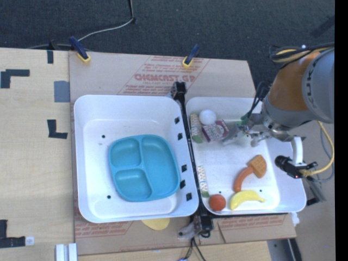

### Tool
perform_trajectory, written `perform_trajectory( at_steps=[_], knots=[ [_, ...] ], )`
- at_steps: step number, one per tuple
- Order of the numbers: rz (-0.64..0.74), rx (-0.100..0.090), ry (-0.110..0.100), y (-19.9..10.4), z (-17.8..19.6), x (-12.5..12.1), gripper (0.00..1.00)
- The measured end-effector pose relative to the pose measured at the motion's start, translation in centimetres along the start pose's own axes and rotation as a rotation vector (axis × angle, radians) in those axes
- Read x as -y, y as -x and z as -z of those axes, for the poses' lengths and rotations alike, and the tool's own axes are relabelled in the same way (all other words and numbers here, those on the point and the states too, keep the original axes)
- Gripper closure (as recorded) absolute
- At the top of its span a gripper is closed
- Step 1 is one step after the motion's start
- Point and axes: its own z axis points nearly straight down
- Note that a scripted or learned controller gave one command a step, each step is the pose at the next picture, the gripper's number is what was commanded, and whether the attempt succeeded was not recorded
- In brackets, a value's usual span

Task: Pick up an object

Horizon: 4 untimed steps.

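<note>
Objects for picking, right bin (272,203): white ball (207,116) at the far-left corner; pink-and-white packet (214,130) just beside the ball; orange carrot-shaped toy (243,178) mid-bin; waffle-patterned orange piece (258,165) touching the carrot toy's upper end; yellow banana (246,199) at the near edge; red-orange round fruit (217,202) just left of the banana. Tool (239,133): low inside the right bin, just right of the packet; finger state cannot be told. Left bin (87,145): blue sectioned plate (143,166). Tabletop (32,162): light wood.
</note>
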Motion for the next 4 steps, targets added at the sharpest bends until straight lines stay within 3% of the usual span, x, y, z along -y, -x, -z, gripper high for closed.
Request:
perform_trajectory(
  at_steps=[1, 2, 3, 4],
  knots=[
    [0.002, 0.004, 0.016, 1.7, -4.9, 5.7, 0.0],
    [0.001, 0.001, 0.008, -4.7, -5.2, 9.1, 0.0],
    [0.0, 0.002, 0.004, 3.0, -1.5, 1.3, 0.0],
    [0.003, 0.003, 0.01, 3.8, -5.0, -7.1, 0.0]
  ],
)
